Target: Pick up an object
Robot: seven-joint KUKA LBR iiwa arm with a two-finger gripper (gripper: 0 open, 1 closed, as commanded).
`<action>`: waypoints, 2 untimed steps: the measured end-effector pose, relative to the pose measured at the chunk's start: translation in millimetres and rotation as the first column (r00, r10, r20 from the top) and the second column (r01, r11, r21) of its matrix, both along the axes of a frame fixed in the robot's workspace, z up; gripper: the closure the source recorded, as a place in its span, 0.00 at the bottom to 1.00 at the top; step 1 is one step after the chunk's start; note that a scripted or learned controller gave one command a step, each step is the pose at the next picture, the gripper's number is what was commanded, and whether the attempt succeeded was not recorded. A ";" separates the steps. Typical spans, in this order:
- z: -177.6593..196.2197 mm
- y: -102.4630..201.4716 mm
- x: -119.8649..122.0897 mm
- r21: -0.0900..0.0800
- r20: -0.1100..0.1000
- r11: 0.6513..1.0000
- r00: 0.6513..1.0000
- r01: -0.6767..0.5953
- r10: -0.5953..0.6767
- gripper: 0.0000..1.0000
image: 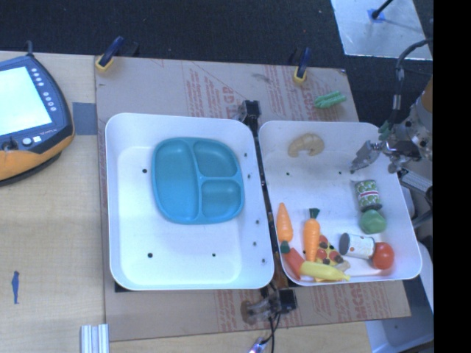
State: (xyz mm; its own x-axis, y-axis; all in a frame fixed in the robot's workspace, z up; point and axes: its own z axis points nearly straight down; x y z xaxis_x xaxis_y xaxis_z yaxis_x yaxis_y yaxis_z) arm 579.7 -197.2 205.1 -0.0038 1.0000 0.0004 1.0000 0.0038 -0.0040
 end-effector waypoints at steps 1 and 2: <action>-114.4 9.4 14.2 0.000 -0.002 1.000 1.000 -0.004 0.004 0.00; -112.9 71.5 76.9 0.001 0.001 1.000 1.000 -0.002 0.002 0.00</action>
